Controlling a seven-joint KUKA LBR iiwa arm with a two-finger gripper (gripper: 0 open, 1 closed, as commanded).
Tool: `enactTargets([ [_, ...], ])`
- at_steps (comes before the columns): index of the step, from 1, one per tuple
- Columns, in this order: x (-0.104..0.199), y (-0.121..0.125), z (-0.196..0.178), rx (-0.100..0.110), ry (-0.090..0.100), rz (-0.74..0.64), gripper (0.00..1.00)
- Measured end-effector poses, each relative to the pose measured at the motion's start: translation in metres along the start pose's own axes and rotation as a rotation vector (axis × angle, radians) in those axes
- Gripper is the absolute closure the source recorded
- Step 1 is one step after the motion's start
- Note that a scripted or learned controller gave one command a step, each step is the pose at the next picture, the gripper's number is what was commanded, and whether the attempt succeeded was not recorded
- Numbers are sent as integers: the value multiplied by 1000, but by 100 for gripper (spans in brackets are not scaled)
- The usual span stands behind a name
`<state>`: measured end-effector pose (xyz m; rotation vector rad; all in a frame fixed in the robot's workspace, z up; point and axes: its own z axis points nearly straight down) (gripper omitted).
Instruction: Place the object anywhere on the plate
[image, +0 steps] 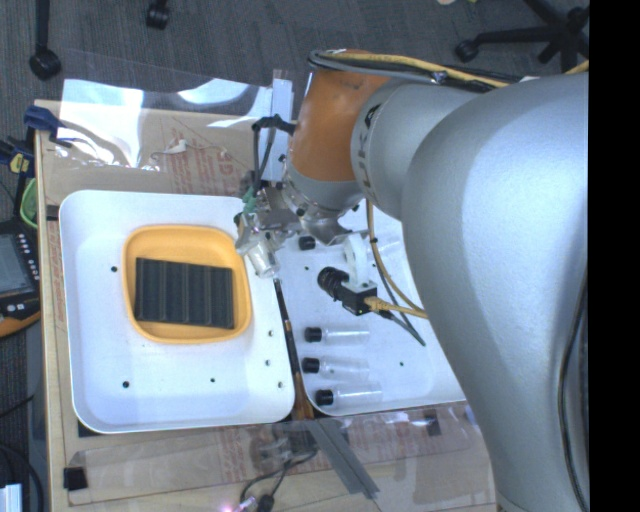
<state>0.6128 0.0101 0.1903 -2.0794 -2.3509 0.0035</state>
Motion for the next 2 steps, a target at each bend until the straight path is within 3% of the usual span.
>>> enactTargets([
  [1, 0, 0, 0, 0, 0, 0, 0],
  [2, -41, 22, -1, -2, 0, -61, 0],
])
